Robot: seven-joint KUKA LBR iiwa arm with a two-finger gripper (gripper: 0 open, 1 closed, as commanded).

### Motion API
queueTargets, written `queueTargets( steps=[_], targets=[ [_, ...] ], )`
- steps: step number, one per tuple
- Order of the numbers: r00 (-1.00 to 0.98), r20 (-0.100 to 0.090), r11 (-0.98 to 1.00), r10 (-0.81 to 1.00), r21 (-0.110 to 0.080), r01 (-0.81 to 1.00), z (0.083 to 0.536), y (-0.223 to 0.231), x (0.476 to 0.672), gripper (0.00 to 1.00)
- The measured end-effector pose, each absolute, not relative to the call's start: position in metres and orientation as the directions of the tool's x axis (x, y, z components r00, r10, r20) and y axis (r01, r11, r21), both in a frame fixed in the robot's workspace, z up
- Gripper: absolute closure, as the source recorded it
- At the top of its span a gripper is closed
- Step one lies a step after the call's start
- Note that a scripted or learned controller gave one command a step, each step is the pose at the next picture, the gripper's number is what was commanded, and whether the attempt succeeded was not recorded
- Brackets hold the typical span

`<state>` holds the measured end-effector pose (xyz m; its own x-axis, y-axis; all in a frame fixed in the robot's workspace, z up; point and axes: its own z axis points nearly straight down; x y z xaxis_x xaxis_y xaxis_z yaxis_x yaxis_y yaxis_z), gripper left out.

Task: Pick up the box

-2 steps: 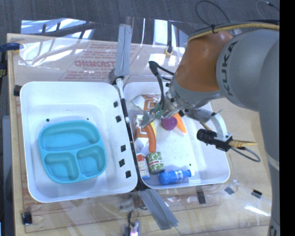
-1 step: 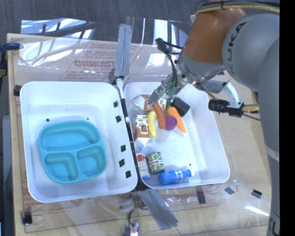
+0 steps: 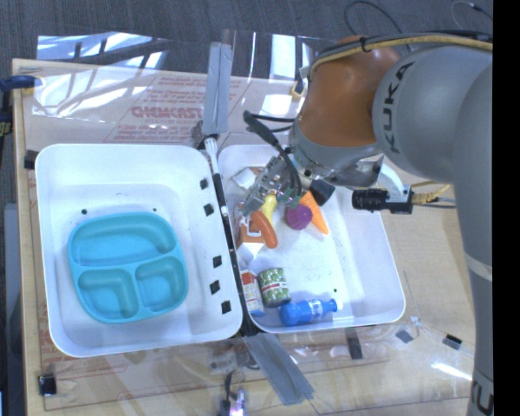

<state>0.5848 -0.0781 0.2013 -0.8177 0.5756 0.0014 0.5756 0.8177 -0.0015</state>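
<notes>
A small red-and-white box (image 3: pixel 251 291) lies along the left wall of the right bin (image 3: pixel 377 258), near the front, beside a green can (image 3: pixel 274 286). My gripper (image 3: pixel 271 191) hangs low over the back left of that bin, well behind the box. It sits just above a cluster of toy food: a yellow piece (image 3: pixel 269 204) and an orange piece (image 3: pixel 263 229). The arm's orange band (image 3: pixel 342 94) and grey wrist cover the bin's back right corner.
A purple item (image 3: pixel 297 217) and an orange carrot (image 3: pixel 315 215) lie right of the gripper. A blue bottle (image 3: pixel 308 310) rests at the front wall. The left bin (image 3: pixel 52 189) holds a blue sectioned tray (image 3: pixel 127 265).
</notes>
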Motion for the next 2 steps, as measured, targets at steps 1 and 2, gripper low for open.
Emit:
queueTargets(
  steps=[1,2],
  targets=[
    [-0.990,0.001,0.990,0.141,0.000,0.141,0.213,-0.070,0.525,1.00],
    [-0.983,-0.001,0.983,0.182,-0.001,0.182,0.240,-0.082,0.541,1.00]
  ],
)
